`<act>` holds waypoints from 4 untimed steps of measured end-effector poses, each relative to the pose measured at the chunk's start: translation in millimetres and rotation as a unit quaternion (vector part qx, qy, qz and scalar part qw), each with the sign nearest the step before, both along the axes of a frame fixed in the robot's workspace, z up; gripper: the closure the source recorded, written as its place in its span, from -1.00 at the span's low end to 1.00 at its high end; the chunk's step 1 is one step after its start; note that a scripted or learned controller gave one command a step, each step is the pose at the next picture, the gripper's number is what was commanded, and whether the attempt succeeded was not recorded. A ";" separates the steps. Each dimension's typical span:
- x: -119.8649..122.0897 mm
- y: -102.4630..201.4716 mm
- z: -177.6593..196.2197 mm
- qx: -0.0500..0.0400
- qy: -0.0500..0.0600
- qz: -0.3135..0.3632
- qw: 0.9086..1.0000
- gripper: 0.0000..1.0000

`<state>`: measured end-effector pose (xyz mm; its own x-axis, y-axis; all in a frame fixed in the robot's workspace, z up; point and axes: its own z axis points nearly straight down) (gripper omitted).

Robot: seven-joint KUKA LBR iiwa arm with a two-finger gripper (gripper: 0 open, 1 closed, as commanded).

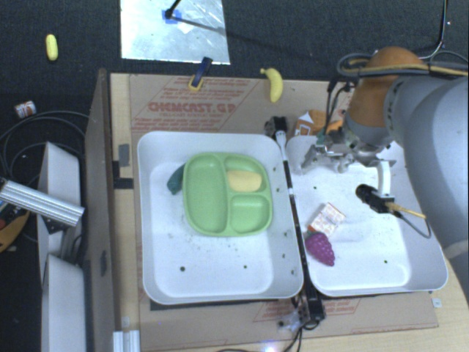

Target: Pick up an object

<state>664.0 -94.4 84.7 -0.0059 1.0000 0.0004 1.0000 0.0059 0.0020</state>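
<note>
grapes [320, 248]: purple bunch, right bin [381, 273], right of green plate [220, 196], twd front.
box [327, 218]: small, orange/white, right of plate, just behind grapes.
hand [329, 158]: over right bin's rear, right of plate; spread or pressed together, can't tell.
yellow piece [244, 180]: plate's rear-right compartment.
teal thing [175, 180]: just left of plate.
banana [274, 84]: on desk [220, 101] behind plate.

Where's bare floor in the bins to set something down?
Left white bin: near strip below the green divided plate. Right white bin: near-right corner beside the purple toy grape bunch. Crowded: its far end, under the gripper.
</note>
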 end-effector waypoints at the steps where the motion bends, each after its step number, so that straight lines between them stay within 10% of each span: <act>1: 0.4 -3.0 0.6 -0.001 -0.001 -0.001 1.000 -1.00; 4: 5.2 10.4 0.1 -0.001 0.000 0.000 1.000 -1.00</act>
